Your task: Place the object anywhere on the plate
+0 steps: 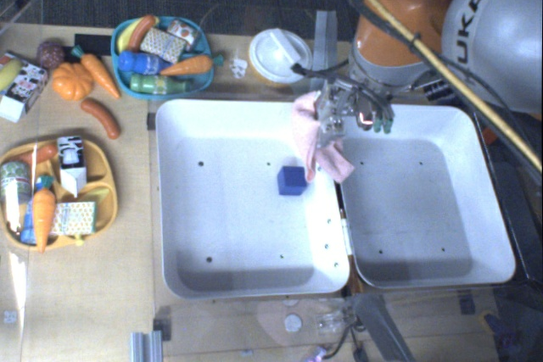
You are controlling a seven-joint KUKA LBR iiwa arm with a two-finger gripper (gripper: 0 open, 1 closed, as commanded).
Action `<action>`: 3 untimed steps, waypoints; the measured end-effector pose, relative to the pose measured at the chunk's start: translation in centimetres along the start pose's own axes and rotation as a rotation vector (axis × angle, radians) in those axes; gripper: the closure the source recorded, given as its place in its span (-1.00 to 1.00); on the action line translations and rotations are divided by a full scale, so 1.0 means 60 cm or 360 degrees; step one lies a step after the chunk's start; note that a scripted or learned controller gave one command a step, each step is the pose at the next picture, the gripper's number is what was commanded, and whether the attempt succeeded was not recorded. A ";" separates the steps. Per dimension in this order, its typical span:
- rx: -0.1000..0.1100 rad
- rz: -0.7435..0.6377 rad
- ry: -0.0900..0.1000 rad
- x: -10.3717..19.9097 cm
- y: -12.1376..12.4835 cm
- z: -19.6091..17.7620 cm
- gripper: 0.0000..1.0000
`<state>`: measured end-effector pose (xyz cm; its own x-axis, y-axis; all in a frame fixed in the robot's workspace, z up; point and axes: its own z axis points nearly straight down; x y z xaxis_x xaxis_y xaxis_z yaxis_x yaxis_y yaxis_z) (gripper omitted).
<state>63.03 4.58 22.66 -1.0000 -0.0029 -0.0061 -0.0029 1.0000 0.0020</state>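
A pink cloth (316, 145) hangs from my gripper (331, 116) above the seam between the two white bins. The gripper is shut on the cloth's upper part, and the cloth's lower end dangles near the left bin's right rim. A small blue cube (292, 181) lies on the floor of the left bin (212, 267), just left of the hanging cloth. A round white dish (273, 55) stands behind the bins on the bench. A yellow plate (103, 192) with toy food sits at the far left.
A blue bowl (161, 55) full of toy food stands behind the left bin. A toy pumpkin (71, 81), carrot and sausage (100, 118) lie on the bench at the left. The right bin (424, 208) lies under the arm.
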 end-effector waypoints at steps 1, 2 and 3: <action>-0.0001 -0.0005 0.0000 0.004 0.087 -0.007 1.00; -0.0002 -0.0002 0.0000 0.026 0.170 -0.021 1.00; -0.0002 -0.0003 0.0001 0.056 0.250 -0.010 1.00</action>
<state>59.61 19.54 23.26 -1.0000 -0.0048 -0.0057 -0.0048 1.0000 0.0034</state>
